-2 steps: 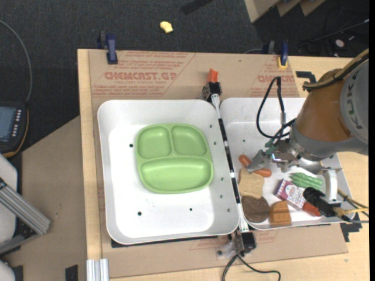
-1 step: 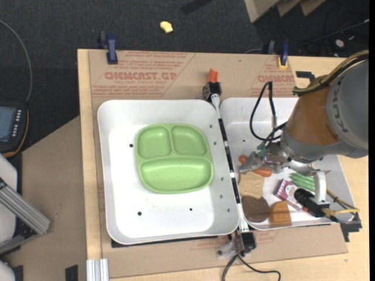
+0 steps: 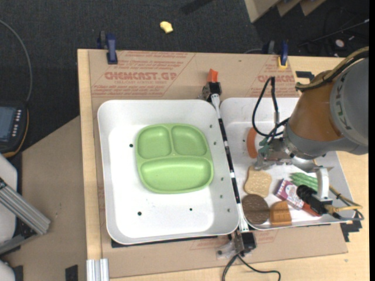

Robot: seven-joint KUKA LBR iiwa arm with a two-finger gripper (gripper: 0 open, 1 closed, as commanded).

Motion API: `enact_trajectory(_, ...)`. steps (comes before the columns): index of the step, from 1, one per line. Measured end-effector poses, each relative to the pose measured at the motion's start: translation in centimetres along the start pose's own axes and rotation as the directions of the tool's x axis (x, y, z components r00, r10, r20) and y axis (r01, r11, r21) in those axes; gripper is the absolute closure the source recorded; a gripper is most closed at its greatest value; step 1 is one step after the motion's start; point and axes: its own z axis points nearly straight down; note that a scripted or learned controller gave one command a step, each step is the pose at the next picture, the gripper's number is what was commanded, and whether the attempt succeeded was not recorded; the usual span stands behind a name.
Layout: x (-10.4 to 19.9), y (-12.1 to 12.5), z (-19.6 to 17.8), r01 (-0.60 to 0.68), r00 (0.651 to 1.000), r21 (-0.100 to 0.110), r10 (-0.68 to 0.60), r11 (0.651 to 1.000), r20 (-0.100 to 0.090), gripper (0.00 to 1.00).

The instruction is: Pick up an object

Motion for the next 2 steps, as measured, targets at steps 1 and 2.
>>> enact_trajectory(1,0.0,-0.1,0.1,0.0,1.0,0.002,0.0,1.0,0.0,0.0)
enact_trajectory(2,-1.2,6.4,1.4,0.002,1.0,0.001,-0.002,1.0,0.004,0.0)
